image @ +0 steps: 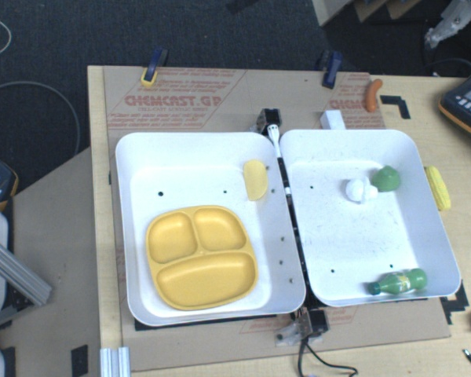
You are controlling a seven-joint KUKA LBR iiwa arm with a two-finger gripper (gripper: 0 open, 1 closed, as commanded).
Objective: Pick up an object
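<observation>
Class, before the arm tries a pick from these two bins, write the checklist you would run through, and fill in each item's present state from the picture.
1. Something to pick lies in the right bin: ok. A green bottle, a green ball and a white piece are there.
2. Bottle stands apart from the other things: ok, though it lies near the bin's front wall.
3. Ball free for a lone grasp: not ok, the white piece touches or nearly touches it.
4. Left bin offers targets: ok, a yellow tray and a yellow piece.
5. Claw open and ready: cannot tell.
</observation>
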